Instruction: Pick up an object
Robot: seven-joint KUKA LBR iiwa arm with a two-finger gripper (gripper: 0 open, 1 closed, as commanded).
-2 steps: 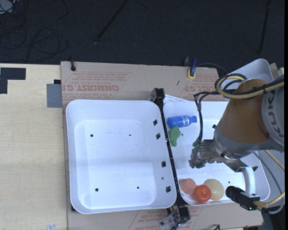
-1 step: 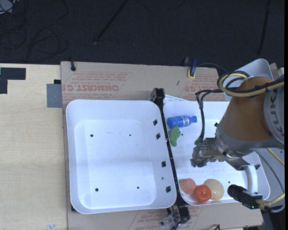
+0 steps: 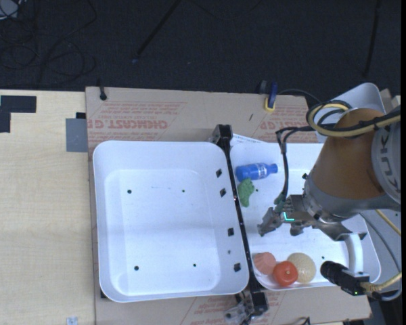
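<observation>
Over the right white plastic bin [image 3: 304,156] you had the grey arm with the orange band [image 3: 352,158], and its two-finger gripper [image 3: 282,223] hung low inside that bin, near the middle. Whether the fingers were released or clenched, you could not tell; the dark fingertips were small and blurred, and no object was visible between them. A small green light showed on the gripper body just to the right of the fingers.

Up and to the left of the fingers lay the blue plastic bottle with a white cap [image 3: 256,171], on its side, cap pointing right. Just below the bottle, and to the upper left of the fingers, lay the small green crumpled piece [image 3: 245,192], close to the black divider [image 3: 233,208] between the bins. Both were apart from the fingers.

Below the fingers, at the near edge of the same bin, three round things sat together: the pale pink soft object [image 3: 264,262] on the left, the red-orange ball [image 3: 285,273] in the middle and touching it, and the cream round object [image 3: 302,266] on the right. None of them touched the gripper.

Far to the left of the fingers, past the divider, stood the left white bin [image 3: 162,161]. Both bins rested on a brown cardboard sheet [image 3: 189,114] with red print.
</observation>
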